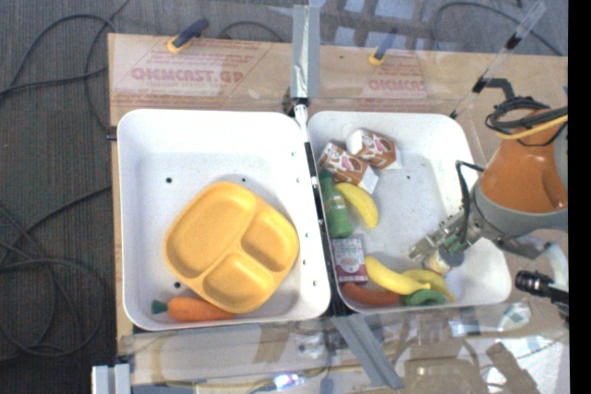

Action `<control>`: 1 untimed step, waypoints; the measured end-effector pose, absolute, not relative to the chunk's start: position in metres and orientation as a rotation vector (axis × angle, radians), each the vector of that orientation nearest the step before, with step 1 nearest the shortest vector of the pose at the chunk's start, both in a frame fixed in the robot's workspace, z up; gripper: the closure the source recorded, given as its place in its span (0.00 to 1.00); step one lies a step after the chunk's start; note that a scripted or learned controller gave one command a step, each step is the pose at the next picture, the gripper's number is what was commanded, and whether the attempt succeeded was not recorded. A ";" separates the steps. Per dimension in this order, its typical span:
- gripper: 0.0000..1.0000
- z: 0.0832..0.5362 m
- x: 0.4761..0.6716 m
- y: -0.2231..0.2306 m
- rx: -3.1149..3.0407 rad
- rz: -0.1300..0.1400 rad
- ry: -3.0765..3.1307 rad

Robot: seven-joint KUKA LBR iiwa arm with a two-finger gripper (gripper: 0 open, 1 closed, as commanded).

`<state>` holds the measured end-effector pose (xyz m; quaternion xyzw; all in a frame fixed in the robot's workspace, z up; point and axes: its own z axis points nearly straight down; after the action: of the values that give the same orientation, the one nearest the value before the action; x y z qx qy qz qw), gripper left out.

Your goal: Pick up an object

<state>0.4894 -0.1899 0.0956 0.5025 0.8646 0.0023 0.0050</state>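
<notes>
My gripper (438,248) hangs low over the front right part of the right bin (420,175), under the orange band of the arm (524,182). Just in front of it lie a small yellow piece (430,278) and a green piece (423,297). To its left lies a banana (391,274) with a red pepper (369,295) in front of it. Further left are a red packet (349,258), a green bottle (337,209) and a second banana (361,203). Two snack packets (371,148) sit at the back of the bin.
The left bin (152,161) holds a yellow divided plate (233,244) and an orange carrot (190,310) at its front edge. A dark divider (314,217) separates the bins. Cables (517,111) run beside the arm at the right.
</notes>
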 end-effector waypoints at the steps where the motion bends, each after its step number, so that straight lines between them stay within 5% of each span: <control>1: 1.00 0.100 0.489 -0.188 1.578 0.008 2.715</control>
<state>0.4886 -0.1882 0.1005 0.5025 0.8646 0.0024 0.0007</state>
